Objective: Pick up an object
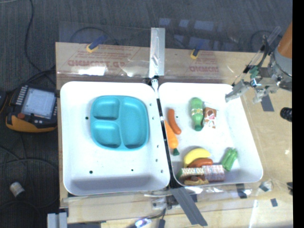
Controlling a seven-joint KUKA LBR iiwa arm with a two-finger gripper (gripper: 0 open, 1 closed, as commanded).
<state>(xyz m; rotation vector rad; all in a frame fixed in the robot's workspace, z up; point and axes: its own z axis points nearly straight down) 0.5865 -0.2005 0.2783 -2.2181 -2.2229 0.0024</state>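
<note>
Several small toy foods lie in the right bin (247,127), my pick among them: nearest its front wall the yellow banana (196,154), light, hard and slick, best pinched across its middle. Farther back, my gripper (247,87) hangs above that bin's far right corner, fingers spread, gripping nothing.

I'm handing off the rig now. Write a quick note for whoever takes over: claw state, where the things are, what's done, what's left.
Claw: above the right bin's far right corner, holding nothing.
Right bin: green bottle and small carton at the middle; sausage and carrot along the left wall; banana, green vegetable and snack packs by the near wall.
Left bin: blue divided plate.
Done: nothing picked.
Left: lower the claw onto one item, probably the bottle or carton nearest it, grip and lift.
</note>
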